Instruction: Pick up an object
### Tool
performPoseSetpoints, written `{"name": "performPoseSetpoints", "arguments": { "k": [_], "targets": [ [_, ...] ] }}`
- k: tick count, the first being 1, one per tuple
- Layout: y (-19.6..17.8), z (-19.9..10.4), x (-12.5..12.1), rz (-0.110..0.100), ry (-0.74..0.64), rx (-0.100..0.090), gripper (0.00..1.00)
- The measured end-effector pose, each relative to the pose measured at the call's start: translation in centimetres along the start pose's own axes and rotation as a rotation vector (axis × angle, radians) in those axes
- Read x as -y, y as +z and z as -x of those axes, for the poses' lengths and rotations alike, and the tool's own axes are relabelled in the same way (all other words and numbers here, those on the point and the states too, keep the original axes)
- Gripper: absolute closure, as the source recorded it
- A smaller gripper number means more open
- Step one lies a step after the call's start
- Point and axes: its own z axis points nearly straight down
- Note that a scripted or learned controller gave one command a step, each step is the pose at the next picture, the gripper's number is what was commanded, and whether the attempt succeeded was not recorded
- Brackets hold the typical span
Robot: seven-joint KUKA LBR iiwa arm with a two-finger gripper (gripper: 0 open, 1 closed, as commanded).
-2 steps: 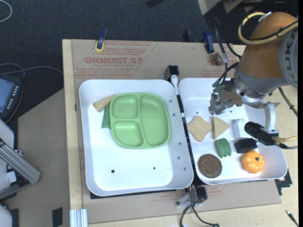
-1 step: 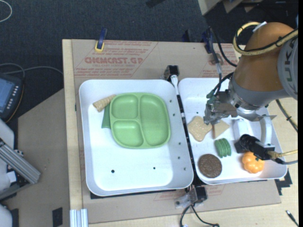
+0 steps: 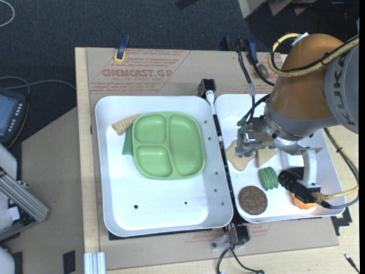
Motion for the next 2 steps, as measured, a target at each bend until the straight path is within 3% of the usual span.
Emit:
{"name": "performPoseSetpoints", "arguments": {
  "k": [2],
  "targets": [
    [1.79,0.43,0.89,-0.001,0.005,0.001,1.00]
  ]
}}
